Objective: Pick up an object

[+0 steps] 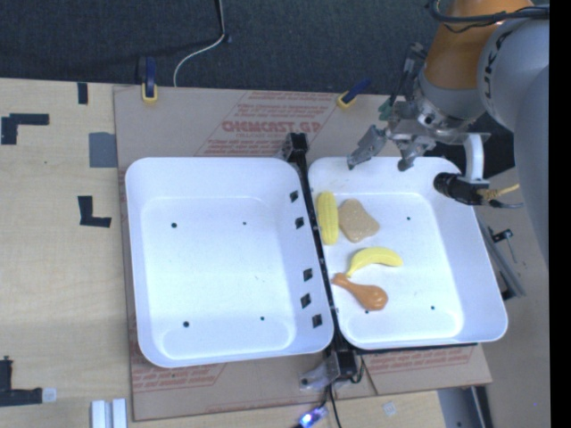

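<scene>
From my remote station: the left shallow white plastic bin (214,185) sits beside its twin, the right white bin (464,283), on a brown cardboard sheet (259,123) printed in red; I read "CHEMICAST", the rest too faint. In the right bin, going rightward: a yellow plastic corn cob (327,218) at nine o'clock, touching a tan bread-like slab (358,221); an orange drumstick-shaped toy (362,292) and a yellow toy banana (375,259) near centre. All look light, stiff, slick; I'd pinch the banana across its middle. The two-finger gripper (385,155) hovers at twelve o'clock, fingers spread, holding nothing.
</scene>
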### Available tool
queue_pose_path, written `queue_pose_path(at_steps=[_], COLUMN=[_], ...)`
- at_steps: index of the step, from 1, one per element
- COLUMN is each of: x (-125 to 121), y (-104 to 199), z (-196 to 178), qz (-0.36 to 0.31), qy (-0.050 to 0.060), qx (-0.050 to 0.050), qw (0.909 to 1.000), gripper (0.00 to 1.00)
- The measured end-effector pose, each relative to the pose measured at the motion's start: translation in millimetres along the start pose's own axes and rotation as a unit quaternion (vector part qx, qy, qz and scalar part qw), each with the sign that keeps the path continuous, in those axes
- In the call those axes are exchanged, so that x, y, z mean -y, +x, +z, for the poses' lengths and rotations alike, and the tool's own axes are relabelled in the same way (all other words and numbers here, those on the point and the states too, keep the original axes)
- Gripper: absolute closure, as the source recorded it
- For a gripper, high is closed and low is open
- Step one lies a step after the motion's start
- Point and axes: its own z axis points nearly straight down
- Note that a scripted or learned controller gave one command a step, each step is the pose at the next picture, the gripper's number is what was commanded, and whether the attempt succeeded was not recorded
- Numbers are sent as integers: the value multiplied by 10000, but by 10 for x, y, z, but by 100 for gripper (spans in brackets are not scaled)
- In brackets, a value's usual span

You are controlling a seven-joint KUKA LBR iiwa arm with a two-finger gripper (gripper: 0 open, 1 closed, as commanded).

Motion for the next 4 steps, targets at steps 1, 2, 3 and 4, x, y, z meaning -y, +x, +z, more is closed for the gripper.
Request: queue_pose_path(at_steps=[1, 2, 3, 4], x=[264, 415, 403, -90], y=[-84, 58, 58, 693], z=[727, 1298, 1178, 382], qz=[9, 5, 0, -34], qy=[44, 22, 5, -60], qx=[2, -2, 2, -7], qw=[10000, 10000, 10000, 10000], gripper=[0, 0, 100, 100])
